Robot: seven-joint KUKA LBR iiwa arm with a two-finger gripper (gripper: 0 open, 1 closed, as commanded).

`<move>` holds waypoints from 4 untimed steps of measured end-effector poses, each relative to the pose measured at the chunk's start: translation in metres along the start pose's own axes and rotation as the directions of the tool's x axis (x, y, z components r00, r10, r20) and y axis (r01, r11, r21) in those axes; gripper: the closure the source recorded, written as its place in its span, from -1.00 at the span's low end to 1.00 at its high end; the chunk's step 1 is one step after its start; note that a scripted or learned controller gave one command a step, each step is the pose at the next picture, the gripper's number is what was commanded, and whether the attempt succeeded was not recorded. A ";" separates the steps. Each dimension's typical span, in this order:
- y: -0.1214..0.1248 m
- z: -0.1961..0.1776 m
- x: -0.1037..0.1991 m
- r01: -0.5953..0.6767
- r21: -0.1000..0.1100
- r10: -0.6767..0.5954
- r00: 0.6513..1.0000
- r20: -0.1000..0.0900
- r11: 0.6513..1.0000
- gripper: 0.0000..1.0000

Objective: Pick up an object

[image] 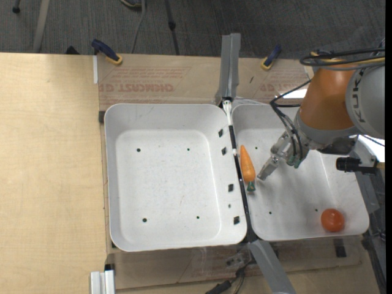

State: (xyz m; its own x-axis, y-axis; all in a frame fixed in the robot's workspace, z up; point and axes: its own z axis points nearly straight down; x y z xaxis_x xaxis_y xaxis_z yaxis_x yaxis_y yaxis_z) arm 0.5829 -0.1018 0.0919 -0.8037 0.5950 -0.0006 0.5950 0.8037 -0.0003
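The arm (343,100) comes in from the right, and its big grey and orange body hides the top right corner of the right bin (288,222). The arm itself is cut off at the right edge of the view. The gripper (267,171) at its end is small and hard to make out. It hangs low over the right bin, pointing down and to the left. I cannot tell whether its fingers are apart or together, and nothing can be seen between them.

There are two white bins side by side on the desk (49,164). The left bin (122,225) has a few small dark dots on its floor.

In the right bin there are two things. One is a carrot (247,165), orange with a small green end. It lies along the left wall of that bin, next to the line where the two bins meet, with its green end toward the front. The gripper tip is just beside the carrot, on its right, but I cannot tell if they touch. The other thing is a round orange-red ball-like fruit (332,220). It sits near the front right corner of the bin, well apart from the carrot and the gripper.

Two blue and yellow clamps (106,51) sit at the back of the desk, one on each side.
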 end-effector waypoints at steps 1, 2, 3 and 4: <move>0.042 0.000 -0.053 -0.137 -0.001 0.137 0.991 0.002 0.991 -1.00; -0.078 -0.118 -0.056 -0.175 -0.001 0.175 0.985 0.004 0.985 -1.00; 0.028 -0.001 -0.060 -0.191 -0.002 0.191 0.982 0.003 0.982 -1.00; -0.070 0.000 0.006 0.050 0.000 -0.050 0.999 -0.001 0.999 -1.00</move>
State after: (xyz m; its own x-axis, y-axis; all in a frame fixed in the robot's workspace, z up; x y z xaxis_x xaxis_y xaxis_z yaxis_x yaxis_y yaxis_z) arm 0.5365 -0.1545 0.0916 -0.8326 0.5539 0.0001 0.5539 0.8326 -0.0004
